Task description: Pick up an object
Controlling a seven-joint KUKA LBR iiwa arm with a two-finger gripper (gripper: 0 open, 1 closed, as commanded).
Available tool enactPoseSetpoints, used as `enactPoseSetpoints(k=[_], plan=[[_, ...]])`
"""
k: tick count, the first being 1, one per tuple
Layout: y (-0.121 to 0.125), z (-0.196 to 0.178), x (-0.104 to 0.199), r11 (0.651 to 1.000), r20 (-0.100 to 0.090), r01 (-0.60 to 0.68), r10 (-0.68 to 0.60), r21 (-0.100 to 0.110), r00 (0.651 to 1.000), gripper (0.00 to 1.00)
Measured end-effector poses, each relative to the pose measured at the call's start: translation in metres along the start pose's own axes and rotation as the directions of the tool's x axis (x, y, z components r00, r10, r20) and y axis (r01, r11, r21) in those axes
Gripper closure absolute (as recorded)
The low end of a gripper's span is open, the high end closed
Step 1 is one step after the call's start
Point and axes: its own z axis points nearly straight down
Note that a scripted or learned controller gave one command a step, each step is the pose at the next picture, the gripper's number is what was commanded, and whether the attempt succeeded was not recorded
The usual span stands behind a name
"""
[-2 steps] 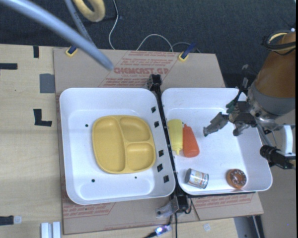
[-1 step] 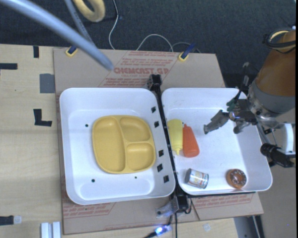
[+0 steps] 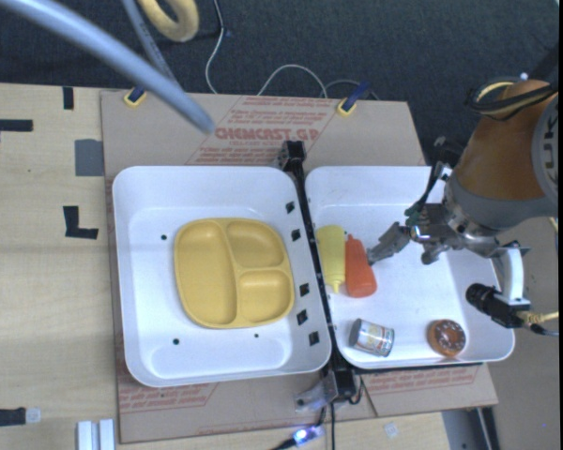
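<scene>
While the gripper (image 3: 387, 244) hangs over the right bin (image 3: 469, 350), fingers spread and holding nothing, an orange carrot-like piece (image 3: 358, 268) lies just left of the fingertips beside a yellow piece (image 3: 332, 256). Near edge: a small can (image 3: 371, 337), a brown donut (image 3: 447, 337). Left bin (image 3: 136, 251): yellow divided plate (image 3: 233, 272).

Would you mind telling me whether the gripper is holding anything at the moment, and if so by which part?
Nothing is held. The gripper hangs open over the right bin, just right of the carrot, with nothing between its fingers.
</scene>
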Motion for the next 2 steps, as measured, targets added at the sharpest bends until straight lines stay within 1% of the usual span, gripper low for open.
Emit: enactPoseSetpoints(k=[1,2], plan=[[-0.003,0.065,-0.002,1.0,-0.001,-0.001,0.001,0.003,1.0,0.0],[-0.006,0.108,-0.003,1.0,0.0,-0.001,0.001,0.002,1.0,0.0]])
